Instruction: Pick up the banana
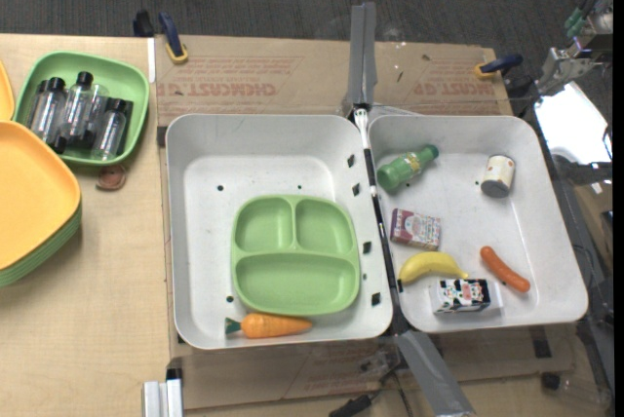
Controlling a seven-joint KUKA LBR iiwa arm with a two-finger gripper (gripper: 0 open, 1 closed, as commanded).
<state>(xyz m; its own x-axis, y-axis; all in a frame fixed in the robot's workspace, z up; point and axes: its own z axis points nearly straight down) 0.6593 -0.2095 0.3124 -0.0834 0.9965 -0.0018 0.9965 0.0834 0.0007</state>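
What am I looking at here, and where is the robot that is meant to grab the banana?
This is one fixed camera looking down at a slant on a workbench with two shallow white bins. The left bin holds a green divided plate and a carrot. The right bin holds the banana, a green bottle, a small pink box, a little black-and-white carton, a sausage and a small can. The arm reaches in from the right; here nothing touches the banana, which lies loose in its bin.

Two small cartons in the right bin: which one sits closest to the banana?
The black-and-white carton, right beside the banana at the bin's front edge; the pink carton lies farther back.
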